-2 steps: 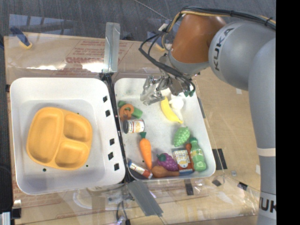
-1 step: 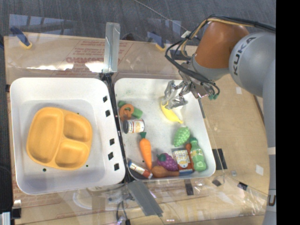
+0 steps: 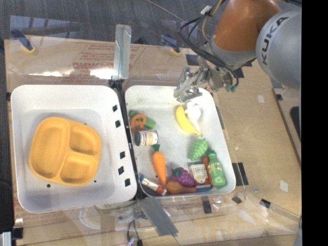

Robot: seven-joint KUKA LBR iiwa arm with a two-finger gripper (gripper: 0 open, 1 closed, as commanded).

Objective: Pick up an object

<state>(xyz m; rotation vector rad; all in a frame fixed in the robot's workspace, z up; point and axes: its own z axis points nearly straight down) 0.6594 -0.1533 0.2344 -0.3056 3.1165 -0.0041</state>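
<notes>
Arm (image 3: 256, 29) hides bin (image 3: 169, 94) corner; pincer (image 3: 188, 90) indistinct.

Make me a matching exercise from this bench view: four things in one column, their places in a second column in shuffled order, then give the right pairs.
Things:
1. yellow divided plate
2. banana
3. carrot
4. green bottle

Places:
A. near the right bin's right wall, toward its near corner
B. in the left bin
C. upper part of the right bin, just below the gripper
D. middle of the right bin, below the small can

Pairs: 1-B, 2-C, 3-D, 4-A
</notes>
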